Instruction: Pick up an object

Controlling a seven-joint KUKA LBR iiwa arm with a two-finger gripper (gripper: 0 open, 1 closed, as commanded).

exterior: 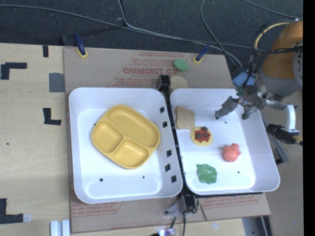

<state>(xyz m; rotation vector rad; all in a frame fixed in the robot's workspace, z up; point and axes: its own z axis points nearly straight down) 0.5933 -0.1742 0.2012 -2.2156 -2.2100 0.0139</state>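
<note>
Robotics lab bench: cardboard sheet [142,70] clamped on plywood top [29,132], two white bins [83,181] side by side, loose cables [123,21] over dark carpet [162,4], toy food, black tape marks [49,116]

The arm [281,58] enters from the right edge of the camera view, high in the frame. Its orange band sits at the top, with the rounded grey wrist housing below it. From the wrist the body narrows and slants down and to the left toward the gripper [235,110]. The two dark fingers [224,108] are spread apart, one reaching out to the left and the other pointing downward nearer the wrist, with open space between them and nothing held there. Cables run along the wrist's left side.
</note>
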